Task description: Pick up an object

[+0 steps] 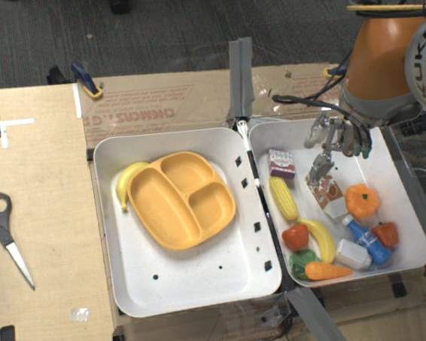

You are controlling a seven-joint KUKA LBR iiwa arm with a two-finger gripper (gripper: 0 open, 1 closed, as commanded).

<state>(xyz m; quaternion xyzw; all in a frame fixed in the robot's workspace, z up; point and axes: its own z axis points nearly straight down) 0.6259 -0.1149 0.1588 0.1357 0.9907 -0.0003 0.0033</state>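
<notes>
My gripper (319,151) hangs over the back middle of the right bin (396,184), its two fingers spread apart with nothing between them. Just below its lower fingertip lies a red and white packet (327,190). Left of it lie a purple and white box (280,163) and a corn cob (283,198). Toward the front of the bin sit an orange pumpkin (362,201), a blue bottle (368,240), a red tomato (295,236), a banana (322,239) and a carrot (328,270).
The left bin (194,281) holds a yellow divided plate (180,200) with a second banana (127,184) tucked against its left side. Scissors (4,233) lie on the wooden bench at the far left. The arm's orange band (386,49) stands over the right bin's back corner.
</notes>
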